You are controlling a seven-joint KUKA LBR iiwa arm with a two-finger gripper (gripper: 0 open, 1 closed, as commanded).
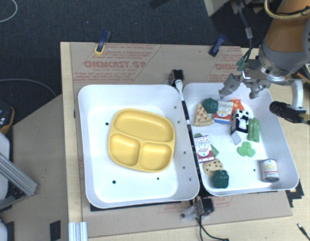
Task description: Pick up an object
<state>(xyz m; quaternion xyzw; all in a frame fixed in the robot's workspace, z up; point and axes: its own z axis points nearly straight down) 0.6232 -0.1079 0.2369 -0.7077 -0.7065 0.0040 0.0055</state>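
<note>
I see claw (244,88) spread open, gripping nothing, above right bin's (280,134) far edge | toys below it: carton (224,111), pizza slice (202,114), can (269,170) | yellow tray (141,139) in left bin (92,134)

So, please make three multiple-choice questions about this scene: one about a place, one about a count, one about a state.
1. In which bin does the yellow tray lie?
A. left bin
B. right bin
C. outside both

2. How many compartments does the tray have?
A. two
B. three
C. five

3. What is the state of the gripper?
A. shut on the small can
B. open and holding nothing
C. shut on the pizza slice

Answers:
1. A, it rests in the left bin.
2. B, one long and two smaller sections show.
3. B, the fingers are spread above the right bin, with nothing between them.
</note>
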